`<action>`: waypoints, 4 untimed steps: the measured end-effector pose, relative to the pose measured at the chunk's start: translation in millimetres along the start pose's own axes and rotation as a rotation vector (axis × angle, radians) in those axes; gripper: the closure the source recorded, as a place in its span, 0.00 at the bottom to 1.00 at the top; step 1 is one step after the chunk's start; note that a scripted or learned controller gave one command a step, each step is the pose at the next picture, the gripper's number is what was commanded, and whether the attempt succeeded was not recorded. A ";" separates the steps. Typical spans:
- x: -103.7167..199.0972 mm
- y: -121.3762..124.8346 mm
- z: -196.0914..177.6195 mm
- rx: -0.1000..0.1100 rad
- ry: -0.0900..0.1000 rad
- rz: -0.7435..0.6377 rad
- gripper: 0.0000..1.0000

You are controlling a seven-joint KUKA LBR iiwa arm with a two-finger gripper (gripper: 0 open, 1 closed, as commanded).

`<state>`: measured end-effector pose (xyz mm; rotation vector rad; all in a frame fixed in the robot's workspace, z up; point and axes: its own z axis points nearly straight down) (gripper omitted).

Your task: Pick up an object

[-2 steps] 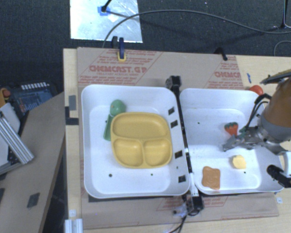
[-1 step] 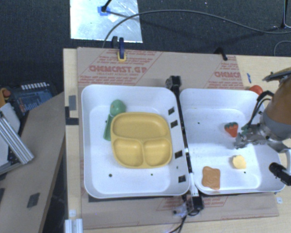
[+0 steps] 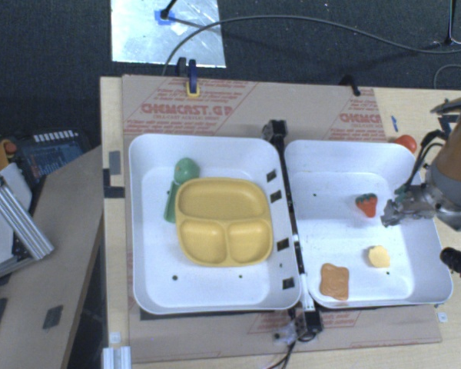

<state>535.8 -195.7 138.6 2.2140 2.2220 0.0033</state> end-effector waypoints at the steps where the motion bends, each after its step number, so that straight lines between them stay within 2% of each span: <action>1: 7.2 3.8 -46.4 0.000 0.000 -0.001 1.00; 2: 6.8 5.4 -79.3 0.000 0.000 -0.001 1.00; 4: 121.1 21.6 -70.0 0.003 0.004 -0.007 1.00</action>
